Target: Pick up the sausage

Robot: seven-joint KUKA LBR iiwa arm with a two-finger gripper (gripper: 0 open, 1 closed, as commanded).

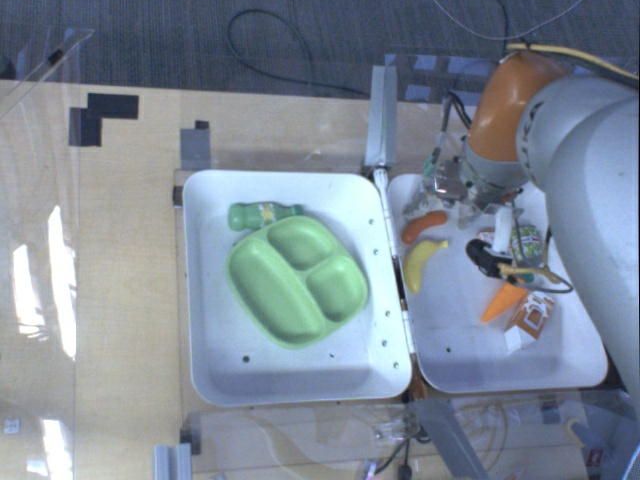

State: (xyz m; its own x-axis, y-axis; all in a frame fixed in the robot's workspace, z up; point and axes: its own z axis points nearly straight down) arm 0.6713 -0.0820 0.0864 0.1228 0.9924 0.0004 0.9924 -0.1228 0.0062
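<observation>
We take the gripper as our reference for position. Just below it in the camera view lies a yellow banana, in the right-hand white bin. Below and to its right we see an orange carrot touching a small brown-and-white carton, and above them a green-and-white packet. Well to the left of the gripper, across the divider, we find the left-hand white bin. It holds a green three-compartment plate and a green bottle lying on its side at the plate's upper edge. Far to the left, black tape marks sit on the wooden bench.
</observation>
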